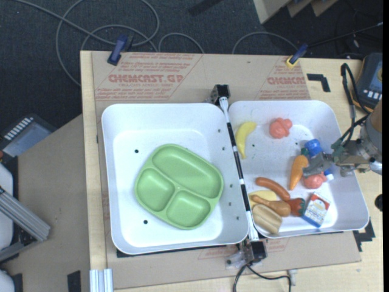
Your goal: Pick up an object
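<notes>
Reaches in from the right edge with the gripper (pixel 324 163), low over the right bin (pixel 349 190), amid a tight cluster of toy food. Cannot tell whether open or closed; too small and blurred to read, and nothing visibly held.

Seems aimed at the carrot (pixel 297 170), lying just left of the gripper in the middle of that bin. Lies with its long axis near top-to-bottom in the camera view, leaning slightly: thick end up and right, beside the blue piece (pixel 312 146); thin tip down and left, toward the sausage (pixel 273 187).

Could easily go wrong through crowding. Presses close against the red round piece (pixel 314 180) on the carrot's right, so could catch that instead, or wedge two pieces together and drop both. Could also slip off the carrot's taper if closed along the axis and not across it, squeezing it out toward the sausage. Might merely nudge the blue piece aside and close on nothing.

Leaves the banana (pixel 244 137) and the green plate (pixel 178 186) in the left bin (pixel 121 126) well apart from all this.
</notes>
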Robot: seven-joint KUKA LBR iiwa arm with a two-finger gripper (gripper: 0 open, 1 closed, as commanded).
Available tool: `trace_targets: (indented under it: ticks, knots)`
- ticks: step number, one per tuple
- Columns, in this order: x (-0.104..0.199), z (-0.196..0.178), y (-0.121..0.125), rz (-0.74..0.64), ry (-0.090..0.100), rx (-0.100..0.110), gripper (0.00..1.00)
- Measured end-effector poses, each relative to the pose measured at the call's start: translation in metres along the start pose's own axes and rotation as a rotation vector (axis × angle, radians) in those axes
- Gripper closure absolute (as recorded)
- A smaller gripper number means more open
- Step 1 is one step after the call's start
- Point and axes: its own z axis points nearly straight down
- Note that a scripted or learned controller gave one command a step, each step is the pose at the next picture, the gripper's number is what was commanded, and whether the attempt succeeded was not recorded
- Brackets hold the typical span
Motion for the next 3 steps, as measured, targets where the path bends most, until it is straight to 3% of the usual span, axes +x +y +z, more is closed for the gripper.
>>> trace_targets:
  ticks: [1, 2, 3]
  knots:
    - [0.054, 0.136, 0.022, -0.001, 0.0, -0.001, 0.0]
    - [0.06, 0.136, 0.051, -0.001, 0.0, -0.001, 0.0]
    - [0.06, 0.126, 0.051, 0.0, -0.001, -0.003, 1.0]
